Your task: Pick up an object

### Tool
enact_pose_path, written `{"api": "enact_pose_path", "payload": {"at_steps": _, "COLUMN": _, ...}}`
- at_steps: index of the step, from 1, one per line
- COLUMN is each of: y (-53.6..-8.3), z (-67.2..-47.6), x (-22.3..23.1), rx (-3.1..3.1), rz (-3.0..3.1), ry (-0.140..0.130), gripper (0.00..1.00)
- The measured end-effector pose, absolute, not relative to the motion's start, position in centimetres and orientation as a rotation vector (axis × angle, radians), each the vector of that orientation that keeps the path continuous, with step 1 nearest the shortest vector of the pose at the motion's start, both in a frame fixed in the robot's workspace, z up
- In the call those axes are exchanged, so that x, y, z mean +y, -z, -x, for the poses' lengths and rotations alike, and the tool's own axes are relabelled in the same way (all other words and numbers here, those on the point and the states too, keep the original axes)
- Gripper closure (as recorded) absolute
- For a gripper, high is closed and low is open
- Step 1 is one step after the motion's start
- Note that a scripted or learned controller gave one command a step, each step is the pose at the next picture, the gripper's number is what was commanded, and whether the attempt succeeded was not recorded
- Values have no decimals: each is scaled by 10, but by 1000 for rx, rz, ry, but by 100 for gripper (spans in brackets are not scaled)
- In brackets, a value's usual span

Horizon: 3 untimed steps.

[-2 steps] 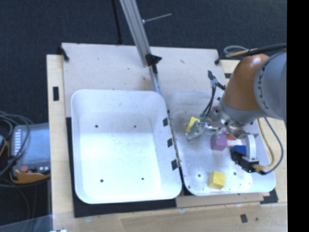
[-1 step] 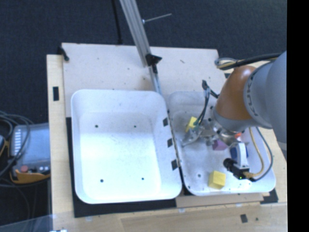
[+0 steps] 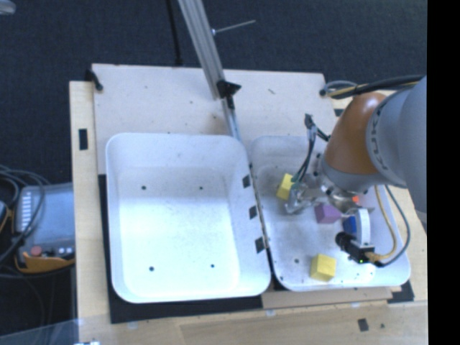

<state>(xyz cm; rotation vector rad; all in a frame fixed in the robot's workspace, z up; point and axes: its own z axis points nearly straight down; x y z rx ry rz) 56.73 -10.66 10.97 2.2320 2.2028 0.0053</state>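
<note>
While my grey arm w/ the orange band (image 3: pixel 359 139) reaches in from the right side of the camera view, it bends down over the right-hand shallow white bin (image 3: pixel 287 261), wrist pointing down and toward the bin's left half. Beneath everything sits the pale wooden bench top (image 3: pixel 158 99), w/ a slanted aluminium rail (image 3: pixel 201 38) rising from its back edge. Next in size is the left-hand shallow white bin (image 3: pixel 180 214), touching the right one along a shared edge w/ small black clips. My pincer (image 3: pixel 296 203) hangs low in the right bin, approx mid-bin, tips close to the floor; whether it is wide or narrow I cannot tell, since the wrist and cables crowd it. Black cables (image 3: pixel 310 146) loop from the wrist. Smaller things: a yellow block near the front rim (image 3: pixel 323 267), well apart from the pincer; a pale purple block (image 3: pixel 328 213) just beside the pincer on its right; a yellow block by the pincer (image 3: pixel 285 187), just beside its left, maybe touching, can't say.
</note>
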Motion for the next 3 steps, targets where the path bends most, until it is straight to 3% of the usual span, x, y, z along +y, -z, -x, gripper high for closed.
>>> {"api": "enact_pose_path", "payload": {"at_steps": 1, "y": -167, "z": -579, "x": -108, "rx": 2222, "rz": -2212, "ry": -6, "gripper": 100}}
{"api": "enact_pose_path", "payload": {"at_steps": 3, "y": -280, "z": -577, "x": -120, "rx": 2220, "rz": -2212, "ry": -7, "gripper": 100}}
